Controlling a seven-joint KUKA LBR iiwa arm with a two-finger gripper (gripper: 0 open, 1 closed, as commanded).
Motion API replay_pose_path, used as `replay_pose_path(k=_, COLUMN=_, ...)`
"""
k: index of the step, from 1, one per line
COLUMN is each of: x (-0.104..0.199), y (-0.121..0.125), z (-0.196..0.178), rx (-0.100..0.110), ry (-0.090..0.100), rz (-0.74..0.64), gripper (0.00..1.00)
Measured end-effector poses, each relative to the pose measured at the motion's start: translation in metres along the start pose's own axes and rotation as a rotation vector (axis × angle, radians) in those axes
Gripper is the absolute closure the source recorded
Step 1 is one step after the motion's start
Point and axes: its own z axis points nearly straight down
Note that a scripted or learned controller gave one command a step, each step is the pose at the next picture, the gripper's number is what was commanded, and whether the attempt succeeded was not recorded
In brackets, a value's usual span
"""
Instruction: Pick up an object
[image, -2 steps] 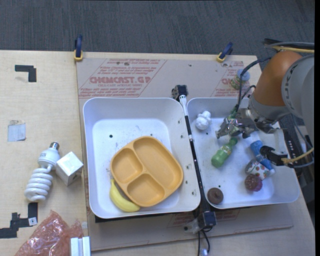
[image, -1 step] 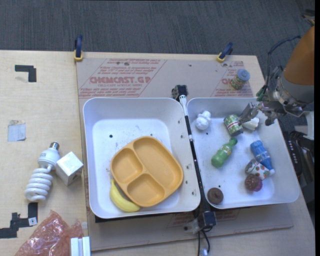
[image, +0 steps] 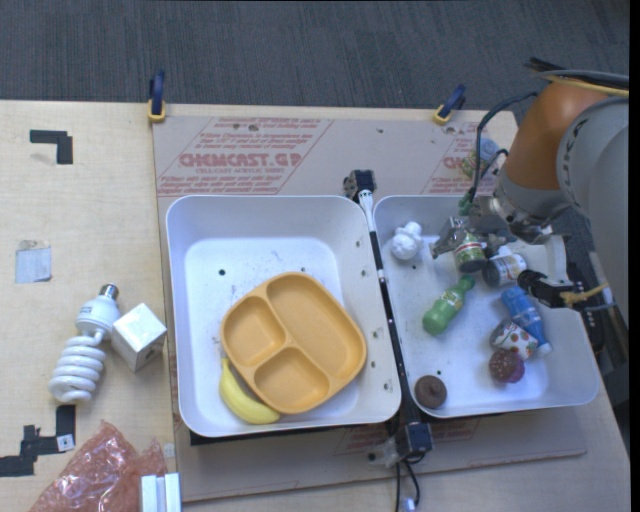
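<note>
While low in the right bin (image: 560, 395), end effector (image: 468, 243) (beside a green bottle (image: 445, 307)).

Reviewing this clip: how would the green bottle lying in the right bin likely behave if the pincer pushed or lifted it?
The green bottle lies on its side on the smooth floor of the right bin, so a sideways push would probably roll it. Its rounded, glossy-looking body may slip between fingers. It looks like a small plastic toy, so likely light and stiff rather than fragile.

tray (image: 292, 343) in left bin (image: 185, 300), over banana (image: 243, 399)
</note>
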Motion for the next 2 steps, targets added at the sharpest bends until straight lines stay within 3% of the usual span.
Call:
replay_pose_path(k=1, x=-0.019, y=-0.019, z=-0.117, rx=-0.001, ry=-0.001, rz=0.002, gripper=0.0)
replay_pose_path(k=2, x=-0.003, y=0.002, z=-0.001, rx=0.0, ry=0.0, rz=-0.001, gripper=0.0)
